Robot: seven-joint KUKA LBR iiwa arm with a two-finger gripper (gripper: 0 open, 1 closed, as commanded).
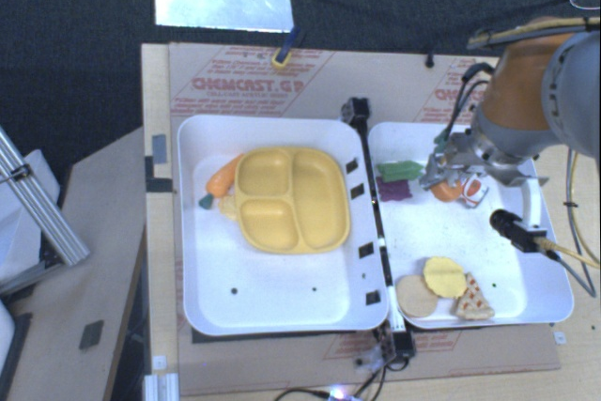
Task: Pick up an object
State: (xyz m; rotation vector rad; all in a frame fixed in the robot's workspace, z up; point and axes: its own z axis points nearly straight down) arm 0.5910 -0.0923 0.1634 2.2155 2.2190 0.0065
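Arm (pixel 540 94) is in from the right, wrist low over the back of the right bin (pixel 545 300); gripper (pixel 449 172) sits right at an orange-and-white toy (pixel 457 191), which looks like the intended pick. Can't tell from this angle whether the hand is open or closed on anything: the wrist body covers the contact zone, so I'm not calling it a grasp. Target lies near the bin's back half, just right of a green piece (pixel 401 170) and a purple piece (pixel 393 191) that touch each other. Judgement on doing the step well: come straight down and centre the tool over the orange toy, not its left edge, since the green and purple bits are near enough to get nudged or pinched along with it. Close only once low enough to catch the body, as the toy looks small and rounded and could squirt out. Lift vertically and confirm the thing rises with the tool before translating. Front corner holds a yellow disc (pixel 444 277), a tan disc (pixel 416 295) and a pizza slice (pixel 472 299), well apart, no interference. Left bin (pixel 282 296) has a yellow divided plate (pixel 286 199) with a carrot (pixel 223 176) beside it, irrelevant here.
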